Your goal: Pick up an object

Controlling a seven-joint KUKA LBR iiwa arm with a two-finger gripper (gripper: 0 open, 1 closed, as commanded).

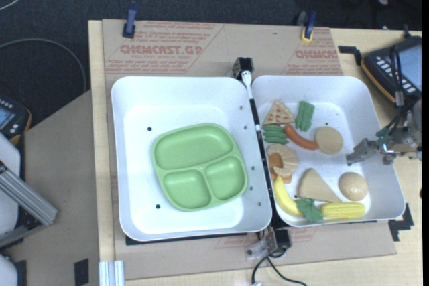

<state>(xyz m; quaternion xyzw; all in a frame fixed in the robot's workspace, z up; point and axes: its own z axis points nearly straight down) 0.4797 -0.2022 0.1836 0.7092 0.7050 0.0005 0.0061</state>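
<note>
At 3 o'clock edge of right bin: tool low, jaw state cannot tell, nothing visibly held. Approach step. Nearest target, round bun, at tool's 6 o'clock. Next: align over it, descend.

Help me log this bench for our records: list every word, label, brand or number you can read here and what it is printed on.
"CHEMCAST GP" in red print, on the brown protective sheet behind the left bin.
"CHEMCAS...", cut off, on the same sheet behind the right bin.
Smaller red lines around both are too blurred to read.
</note>
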